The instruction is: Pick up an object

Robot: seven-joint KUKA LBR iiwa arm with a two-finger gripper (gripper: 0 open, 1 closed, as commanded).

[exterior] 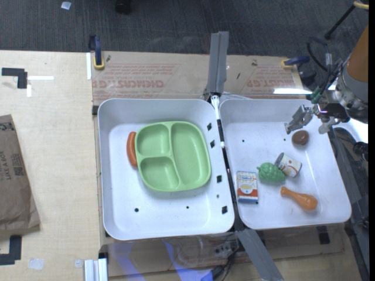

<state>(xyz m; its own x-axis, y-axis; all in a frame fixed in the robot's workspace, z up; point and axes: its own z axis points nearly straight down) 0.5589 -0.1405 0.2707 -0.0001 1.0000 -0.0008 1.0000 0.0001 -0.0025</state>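
A pale wooden bench (53, 98) is seen from above, with dark floor beyond its far edge and a brown paper bag (14, 174) lying at the near left. Two shallow white bins are set side by side upon it. The left bin (117, 215) is largely taken up by a green divided plate (174, 155), and an orange sausage-like piece (132, 148) is tucked between the plate and the left wall, touching the plate's edge. In the right bin (252, 127), the far-left corner is left open, while the things are gathered toward the near right: a brown round object (300, 137), a small can (289, 165), a green lumpy item (270, 172) touching it, a small carton (247, 187) by the dividing wall, and an orange gourd-like piece (300, 198). The gripper (309, 117) is held just above the brown round object near the far-right rim, fingers spread, nothing between them.
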